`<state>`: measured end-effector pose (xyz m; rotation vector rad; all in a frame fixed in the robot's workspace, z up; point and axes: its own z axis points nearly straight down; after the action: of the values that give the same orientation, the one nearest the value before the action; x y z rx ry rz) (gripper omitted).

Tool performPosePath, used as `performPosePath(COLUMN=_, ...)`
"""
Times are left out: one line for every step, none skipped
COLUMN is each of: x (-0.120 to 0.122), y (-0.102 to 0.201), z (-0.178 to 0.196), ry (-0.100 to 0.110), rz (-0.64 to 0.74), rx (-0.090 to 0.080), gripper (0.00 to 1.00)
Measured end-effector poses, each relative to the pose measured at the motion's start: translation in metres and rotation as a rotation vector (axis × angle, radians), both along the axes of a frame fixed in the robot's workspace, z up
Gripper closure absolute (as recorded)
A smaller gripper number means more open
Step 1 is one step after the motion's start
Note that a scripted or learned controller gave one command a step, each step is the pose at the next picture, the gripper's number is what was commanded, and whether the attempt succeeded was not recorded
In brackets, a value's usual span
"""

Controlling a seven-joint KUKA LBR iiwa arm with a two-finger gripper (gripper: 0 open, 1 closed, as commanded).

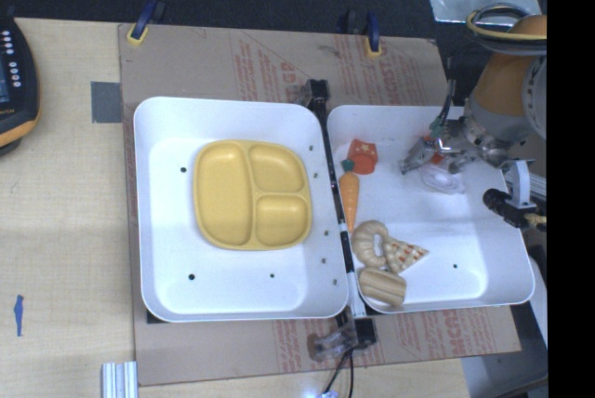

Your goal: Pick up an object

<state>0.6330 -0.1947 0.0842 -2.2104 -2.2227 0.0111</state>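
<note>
spreading across most of the frame, the light wood table [65,229] carries a brown cardboard sheet [242,66] held by clamps along its upper edge, and on that sheet sit two shallow white bins side by side. the left bin [167,294] fills the middle of the picture and holds a yellow divided plate [251,194] with three compartments, lying flat near the bin's centre. the right bin [483,280] sits just beside it, their rims touching along the middle seam.

at the right edge of the frame the grey arm with its orange band [507,75] reaches over the right bin's upper right part. its claw [437,156] hangs low over the bin floor there, above a pale clear thing [444,179] that i cannot identify; how wide the claw stands, or whether it grips anything, i cannot tell.

along the right bin's left side lie the small items: an orange-red block [363,156] near the top, a carrot [349,193] just below it running along the rim, then a tan ring-shaped pastry [370,241], a pizza slice [407,252] touching the pastry, and a bread roll [382,287] at the lower left corner of that bin. all of these lie apart from the claw.

a black handheld controller [14,80] sits at the far left edge.
</note>
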Motion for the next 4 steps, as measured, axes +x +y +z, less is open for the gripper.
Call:
performPosePath(x=0.024, y=-0.007, z=0.009, ry=-0.010, rz=0.001, rx=0.000, gripper=0.00)
performPosePath(x=0.024, y=-0.007, z=0.019, ry=-0.007, rz=0.005, rx=-0.001, gripper=1.00)
performPosePath(x=0.024, y=-0.007, z=0.019, ry=-0.007, rz=0.007, rx=-0.002, gripper=0.00)
performPosePath(x=0.023, y=0.026, z=0.008, ry=-0.005, rz=0.001, rx=0.000, gripper=0.00)
